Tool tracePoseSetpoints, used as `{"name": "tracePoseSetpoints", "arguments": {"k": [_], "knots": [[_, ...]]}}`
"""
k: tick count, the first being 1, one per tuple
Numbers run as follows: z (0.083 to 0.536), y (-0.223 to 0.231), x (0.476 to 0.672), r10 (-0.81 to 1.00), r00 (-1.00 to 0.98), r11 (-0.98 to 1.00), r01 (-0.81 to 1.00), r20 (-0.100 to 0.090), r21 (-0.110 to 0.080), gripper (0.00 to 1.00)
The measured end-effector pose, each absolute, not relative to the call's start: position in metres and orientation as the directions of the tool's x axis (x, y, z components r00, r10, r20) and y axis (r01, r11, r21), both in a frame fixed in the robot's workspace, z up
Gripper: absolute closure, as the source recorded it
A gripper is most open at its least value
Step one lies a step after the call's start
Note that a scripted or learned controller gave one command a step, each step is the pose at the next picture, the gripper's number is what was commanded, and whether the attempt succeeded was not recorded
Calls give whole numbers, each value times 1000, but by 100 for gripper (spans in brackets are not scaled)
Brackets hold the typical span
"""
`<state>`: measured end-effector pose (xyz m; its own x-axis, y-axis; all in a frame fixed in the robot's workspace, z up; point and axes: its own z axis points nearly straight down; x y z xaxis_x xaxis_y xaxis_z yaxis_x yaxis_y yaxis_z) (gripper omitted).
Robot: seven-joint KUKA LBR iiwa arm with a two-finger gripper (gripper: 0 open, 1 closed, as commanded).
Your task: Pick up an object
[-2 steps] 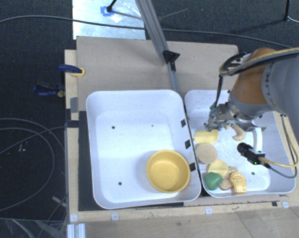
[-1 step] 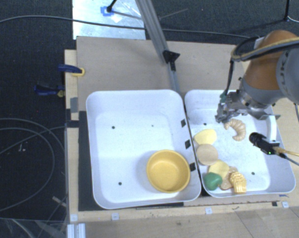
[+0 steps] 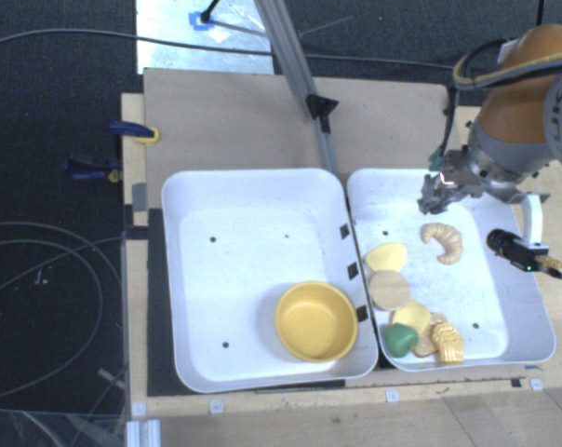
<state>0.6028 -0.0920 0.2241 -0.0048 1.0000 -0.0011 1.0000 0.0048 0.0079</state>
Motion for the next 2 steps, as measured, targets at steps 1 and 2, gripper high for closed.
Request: {"name": "tracePoseSetpoints", "arguments": {"k": [1, 2], "knots": [[216, -44, 586, 1000, -9, 9, 1000, 2, 0, 100], [211, 0, 568, 1000, -10, 10, 1000, 2, 0, 100]]}}
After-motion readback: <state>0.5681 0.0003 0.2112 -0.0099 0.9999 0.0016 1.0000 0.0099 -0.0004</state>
